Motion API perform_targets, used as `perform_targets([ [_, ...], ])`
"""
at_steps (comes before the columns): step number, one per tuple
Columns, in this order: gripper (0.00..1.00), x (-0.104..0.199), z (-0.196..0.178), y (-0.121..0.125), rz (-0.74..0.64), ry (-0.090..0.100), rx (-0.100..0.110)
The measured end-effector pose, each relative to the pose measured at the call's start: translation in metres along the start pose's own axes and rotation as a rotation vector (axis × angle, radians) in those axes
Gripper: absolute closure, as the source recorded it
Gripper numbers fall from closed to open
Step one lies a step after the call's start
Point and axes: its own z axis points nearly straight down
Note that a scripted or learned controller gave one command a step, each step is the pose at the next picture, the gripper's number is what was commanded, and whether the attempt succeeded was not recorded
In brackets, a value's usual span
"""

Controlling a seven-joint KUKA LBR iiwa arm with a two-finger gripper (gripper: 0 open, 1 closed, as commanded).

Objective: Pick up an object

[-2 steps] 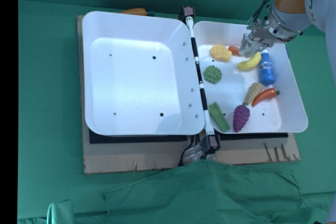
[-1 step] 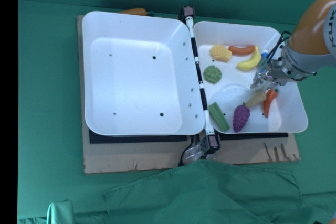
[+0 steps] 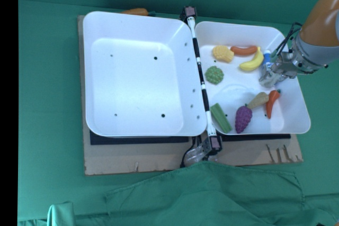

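The right bin [image 3: 294,125] holds several toy foods: a yellow banana [image 3: 252,62], a red sausage [image 3: 243,50], an orange-yellow piece [image 3: 223,53], a green round piece [image 3: 214,75], a green cucumber [image 3: 220,117], purple grapes [image 3: 243,118], a tan piece [image 3: 258,100] and an orange carrot [image 3: 271,102]. My gripper [image 3: 267,79] hangs low over the right bin's right half, just right of the banana and above the carrot. Nothing shows between its fingers.
The left bin [image 3: 98,26] lies beside the right one, with a black-and-white divider bar [image 3: 200,74] between them. An orange object [image 3: 135,11] sits behind the left bin's far rim. Green cloth [image 3: 212,196] bunches at the front of the bench.
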Motion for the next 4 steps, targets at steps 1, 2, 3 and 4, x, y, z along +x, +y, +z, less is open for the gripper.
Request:
perform_targets([
  [1, 1.0, 0.01, 0.041, -0.015, 0.001, -0.002, -0.007],
  [2, 1.0, 0.032, -0.062, 0.015, -0.005, -0.001, -0.009],
  [3, 0.0, 0.031, -0.055, 0.013, -0.001, 0.002, 0.003],
  [4, 0.0, 0.054, 0.029, 0.045, -0.003, 0.004, 0.011],
])
